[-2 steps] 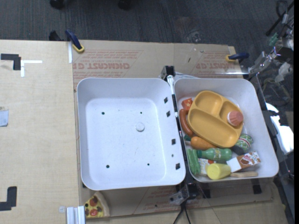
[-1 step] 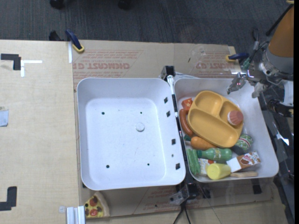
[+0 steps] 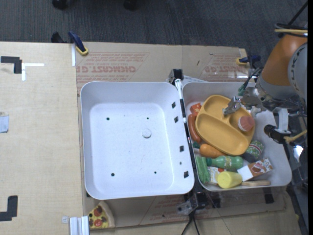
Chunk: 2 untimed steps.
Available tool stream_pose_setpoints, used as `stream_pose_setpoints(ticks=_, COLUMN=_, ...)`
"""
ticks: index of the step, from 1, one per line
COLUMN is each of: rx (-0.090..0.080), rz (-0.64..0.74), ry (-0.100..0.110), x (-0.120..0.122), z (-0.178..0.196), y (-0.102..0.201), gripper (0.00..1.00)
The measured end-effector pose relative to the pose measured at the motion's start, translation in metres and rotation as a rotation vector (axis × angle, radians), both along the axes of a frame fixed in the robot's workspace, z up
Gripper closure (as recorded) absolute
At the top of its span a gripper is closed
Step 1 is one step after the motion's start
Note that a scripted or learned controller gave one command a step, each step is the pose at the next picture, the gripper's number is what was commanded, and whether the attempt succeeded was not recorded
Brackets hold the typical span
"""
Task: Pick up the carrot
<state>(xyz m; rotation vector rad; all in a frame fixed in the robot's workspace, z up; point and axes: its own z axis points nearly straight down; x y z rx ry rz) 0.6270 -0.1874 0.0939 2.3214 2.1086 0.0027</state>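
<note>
Two white bins sit side by side before me. Nearest the camera, a pizza-slice toy (image 3: 99, 216) lies on the cardboard just below the left bin (image 3: 88, 131). The right bin (image 3: 279, 173) is crowded: along its near edge I see a yellow lemon-like piece (image 3: 229, 179), a green bottle (image 3: 226, 162) and a small printed packet (image 3: 260, 167). Just beyond them the carrot (image 3: 211, 150), orange and lying flat, pokes out from under the near rim of a yellow divided tray (image 3: 222, 129). Farther still, the gripper (image 3: 233, 106) hangs over the tray's far compartment, beside a round reddish piece (image 3: 246, 123); I cannot tell from here how its fingers are set, and nothing shows between them. Risks, in my judgement: the tray overlaps the carrot, so a descent may strike the rim or tip the tray; the bottle touching the carrot's near side leaves little finger room, and a grasp could catch it instead.
</note>
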Motion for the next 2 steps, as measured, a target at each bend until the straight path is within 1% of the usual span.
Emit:
stream_pose_setpoints(ticks=1, rx=0.012, rz=-0.241, ry=0.012, x=0.033, z=-0.001, y=-0.016, gripper=0.0)
stream_pose_setpoints(ticks=2, rx=0.006, rz=-0.389, ry=-0.014, x=-0.064, z=0.003, y=-0.001, gripper=0.0)
